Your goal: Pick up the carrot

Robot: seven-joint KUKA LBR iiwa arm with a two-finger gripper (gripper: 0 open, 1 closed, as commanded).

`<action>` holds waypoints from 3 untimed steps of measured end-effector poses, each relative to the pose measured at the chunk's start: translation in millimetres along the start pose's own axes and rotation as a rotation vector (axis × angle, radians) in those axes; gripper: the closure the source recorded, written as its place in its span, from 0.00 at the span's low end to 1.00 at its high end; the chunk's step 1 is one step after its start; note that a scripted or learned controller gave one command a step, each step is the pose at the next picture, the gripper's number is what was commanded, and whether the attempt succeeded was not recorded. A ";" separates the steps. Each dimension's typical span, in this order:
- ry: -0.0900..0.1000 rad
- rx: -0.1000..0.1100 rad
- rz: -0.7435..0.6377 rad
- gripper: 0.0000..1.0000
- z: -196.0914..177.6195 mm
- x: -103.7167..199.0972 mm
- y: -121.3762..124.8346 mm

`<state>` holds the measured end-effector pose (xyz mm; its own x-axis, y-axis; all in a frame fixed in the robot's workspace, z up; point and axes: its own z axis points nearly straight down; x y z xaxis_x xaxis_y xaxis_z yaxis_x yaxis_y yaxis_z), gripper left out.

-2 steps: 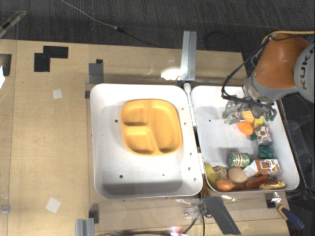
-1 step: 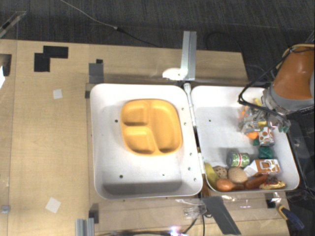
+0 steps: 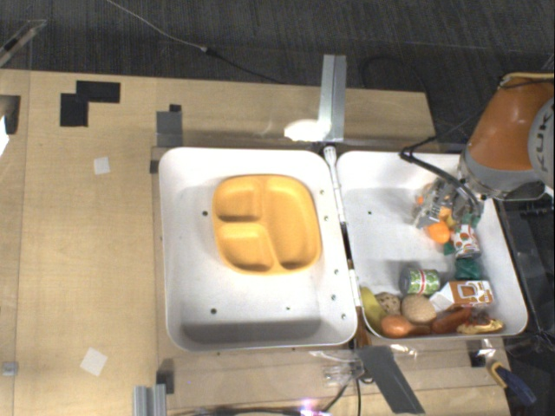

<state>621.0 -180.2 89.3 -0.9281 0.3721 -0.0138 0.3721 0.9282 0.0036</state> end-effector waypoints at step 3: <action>0.004 0.005 0.697 1.00 -17.1 65.4 -55.0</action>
<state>539.6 -206.9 105.3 -0.4729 0.8811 -0.0065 0.8811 0.4730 0.0058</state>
